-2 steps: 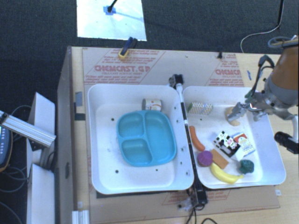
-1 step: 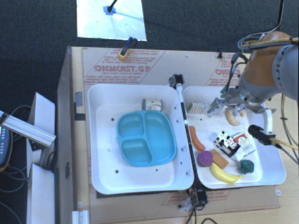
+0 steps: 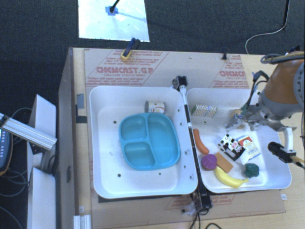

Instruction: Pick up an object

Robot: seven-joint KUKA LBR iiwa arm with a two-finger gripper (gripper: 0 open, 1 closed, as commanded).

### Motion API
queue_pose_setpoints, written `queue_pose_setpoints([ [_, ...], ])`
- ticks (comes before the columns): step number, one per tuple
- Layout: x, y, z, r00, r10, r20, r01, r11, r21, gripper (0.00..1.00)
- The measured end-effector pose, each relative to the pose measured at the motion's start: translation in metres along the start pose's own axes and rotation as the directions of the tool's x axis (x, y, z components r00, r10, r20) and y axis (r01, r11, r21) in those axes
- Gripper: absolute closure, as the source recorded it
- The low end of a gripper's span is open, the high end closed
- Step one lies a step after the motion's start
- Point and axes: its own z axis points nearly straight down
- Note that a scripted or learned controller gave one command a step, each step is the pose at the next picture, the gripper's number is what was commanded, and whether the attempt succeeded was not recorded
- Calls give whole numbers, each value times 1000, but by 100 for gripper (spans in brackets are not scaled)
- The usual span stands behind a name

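In the left bin (image 3: 102,142) I see a blue divided tray (image 3: 148,141). The right bin (image 3: 281,175) holds a carrot (image 3: 201,143), purple ball (image 3: 208,161) and banana (image 3: 229,176), my likely target: light, rigid, slick; I would grip mid-body. The gripper (image 3: 248,119) hangs above that bin's far side, its opening unreadable, nothing visibly held.

Blue three-compartment tray (image 3: 148,141) in left bin (image 3: 107,185), centre. Small can (image 3: 155,107) on side near bin's far edge. Yellow-handled tool (image 3: 129,49) at bench far edge.
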Motion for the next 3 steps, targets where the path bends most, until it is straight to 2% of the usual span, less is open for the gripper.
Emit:
queue_pose_setpoints([
  [1,20,62,25,1000,-3,-1,3,1000,-1,0],
  [2,6,79,28,1000,4,-2,-4,1000,28,0],
  [3,4,78,18,1000,2,-1,-2,999,33,100],
])
